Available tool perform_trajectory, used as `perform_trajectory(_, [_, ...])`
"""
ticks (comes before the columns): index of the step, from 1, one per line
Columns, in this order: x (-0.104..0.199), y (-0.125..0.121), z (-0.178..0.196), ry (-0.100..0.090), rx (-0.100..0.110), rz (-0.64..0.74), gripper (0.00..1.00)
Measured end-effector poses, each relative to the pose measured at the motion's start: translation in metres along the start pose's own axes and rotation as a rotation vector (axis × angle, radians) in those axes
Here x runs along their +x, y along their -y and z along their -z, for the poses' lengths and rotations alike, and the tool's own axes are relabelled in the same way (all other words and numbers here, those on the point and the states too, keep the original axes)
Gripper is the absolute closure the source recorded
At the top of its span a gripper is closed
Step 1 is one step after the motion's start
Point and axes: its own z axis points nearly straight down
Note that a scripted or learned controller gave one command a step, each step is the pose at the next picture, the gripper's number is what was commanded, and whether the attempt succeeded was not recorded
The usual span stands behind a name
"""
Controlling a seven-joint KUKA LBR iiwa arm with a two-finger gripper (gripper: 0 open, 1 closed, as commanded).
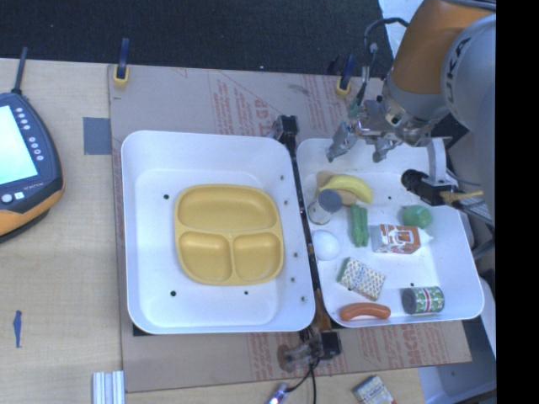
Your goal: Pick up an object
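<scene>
My gripper (362, 148) hangs open over the far edge of the right bin (459, 263), its two fingers spread with nothing between them. Just below it lie a yellow banana (347, 187) and a small grey-capped bottle (324, 205). Further down the bin are a green cucumber (360, 225), a white egg (325, 245), a small carton (397, 239), a green round object (416, 216), a patterned packet (362, 279), a sausage (364, 312) and a can (422, 300).
The left bin (147, 251) holds a yellow divided tray (229, 233). A teach pendant (25, 162) lies on the bench at far left. Clamps (286, 128) sit between the bins. A black fixture (425, 187) juts over the right bin's far right.
</scene>
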Motion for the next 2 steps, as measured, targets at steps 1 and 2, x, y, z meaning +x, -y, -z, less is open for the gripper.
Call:
perform_trajectory(1, [0.005, 0.035, -0.002, 0.001, 0.003, 0.0, 0.0])
perform_trajectory(2, [-0.049, 0.043, -0.075, 0.002, 0.004, 0.001, 0.0])
